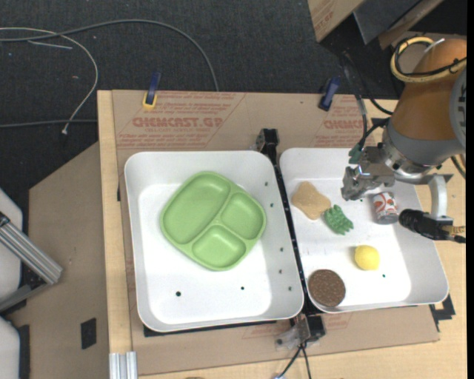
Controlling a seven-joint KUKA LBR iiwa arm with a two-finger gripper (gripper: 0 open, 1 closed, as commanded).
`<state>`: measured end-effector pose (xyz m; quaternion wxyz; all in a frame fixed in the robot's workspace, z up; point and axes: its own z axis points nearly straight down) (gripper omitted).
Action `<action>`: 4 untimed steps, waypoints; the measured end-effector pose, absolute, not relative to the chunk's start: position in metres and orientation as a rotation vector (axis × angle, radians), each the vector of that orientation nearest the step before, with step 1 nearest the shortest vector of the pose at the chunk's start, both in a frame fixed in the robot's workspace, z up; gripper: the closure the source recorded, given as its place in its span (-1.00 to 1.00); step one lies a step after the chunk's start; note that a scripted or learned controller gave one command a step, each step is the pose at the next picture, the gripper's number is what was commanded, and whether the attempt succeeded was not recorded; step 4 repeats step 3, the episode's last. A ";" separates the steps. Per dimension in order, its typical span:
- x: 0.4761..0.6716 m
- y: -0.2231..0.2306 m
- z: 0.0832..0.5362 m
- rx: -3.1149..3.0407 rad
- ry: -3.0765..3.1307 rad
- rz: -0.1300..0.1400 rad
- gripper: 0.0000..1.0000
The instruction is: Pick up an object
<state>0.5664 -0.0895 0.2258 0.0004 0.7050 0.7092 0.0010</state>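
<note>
Right bin (437, 285): tan sponge (311, 200) at left, green toy (338, 220) just beside it, yellow ball (366, 257) nearer, brown disc (326, 287) at near edge, red-white can (384, 206) right. Gripper (353, 186) hovers between sponge and can; finger state unreadable. Left bin (148, 296): green divided plate (213, 220).

a brown cardboard sheet (222, 118) printed with red lettering covers the desk (67, 222), held at its far edge by two blue clamps (152, 89), one toward the left and one toward the right. thin grey cables (81, 44) loop over the dark carpet (237, 44) beyond the desk. a cardboard box (333, 18) sits at the upper right corner. black clips (268, 139) join the two bins at the far end of their shared edge, with another clip and wires (300, 333) at the near end. a metal rail (26, 248) lies slantwise at the left.
</note>
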 end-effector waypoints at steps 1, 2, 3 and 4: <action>0.577 -0.038 0.227 2.215 2.229 0.004 1.00; 0.599 0.012 0.216 2.215 2.227 0.003 1.00; 0.621 0.062 0.211 2.215 2.228 0.005 1.00; 0.621 0.062 0.211 2.215 2.228 0.005 1.00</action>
